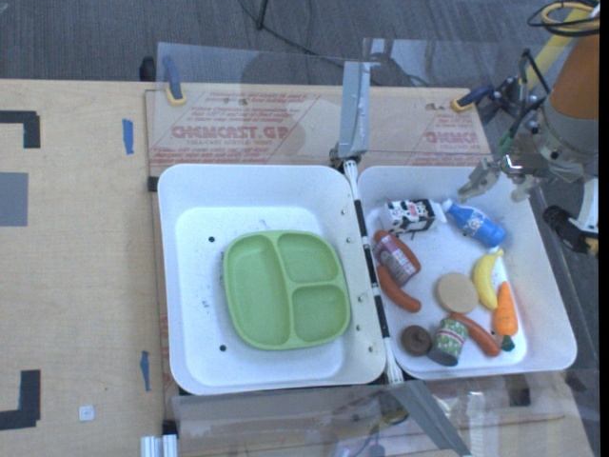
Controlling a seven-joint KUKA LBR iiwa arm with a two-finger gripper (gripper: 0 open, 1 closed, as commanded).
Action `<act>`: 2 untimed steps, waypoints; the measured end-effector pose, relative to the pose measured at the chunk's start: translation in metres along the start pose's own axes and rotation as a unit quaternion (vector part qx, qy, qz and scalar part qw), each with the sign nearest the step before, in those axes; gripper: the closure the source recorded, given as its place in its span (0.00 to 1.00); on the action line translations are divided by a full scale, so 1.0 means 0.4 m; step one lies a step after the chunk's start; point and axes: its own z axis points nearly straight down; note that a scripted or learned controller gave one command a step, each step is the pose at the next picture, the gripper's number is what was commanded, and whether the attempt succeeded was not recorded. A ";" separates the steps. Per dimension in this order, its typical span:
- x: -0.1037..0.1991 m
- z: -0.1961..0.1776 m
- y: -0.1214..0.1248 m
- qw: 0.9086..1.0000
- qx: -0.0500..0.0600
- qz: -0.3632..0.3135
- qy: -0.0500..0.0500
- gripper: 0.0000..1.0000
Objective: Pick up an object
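Right bin (557, 346) is loaded with toy food: a blue bottle (476, 224) lies at the far right, a black-and-white carton (411, 214) just to its left. A yellow banana (488, 279) sits beside a carrot (505, 312), with a tan cookie (457, 293) just left of them. Toward the divider there's a brown can (396, 258) on its side and a sausage (399, 289) just below it. Near the front edge, a dark brown disc (416, 340), a green can (447, 341) and a second sausage (476, 333). The hand (496, 173) hangs above the bin's far right corner, just up from the blue bottle, fingers spread apart, nothing between them. Left bin (181, 255) holds a green divided plate (285, 289), flat in the middle. The bench (76, 255) is bare wood with blue tape marks
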 end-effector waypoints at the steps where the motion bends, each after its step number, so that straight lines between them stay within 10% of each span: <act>1: -0.085 0.288 0.018 1.000 -0.002 -0.020 0.001 0.00; 2: -0.089 0.263 0.019 1.000 -0.003 -0.020 -0.001 1.00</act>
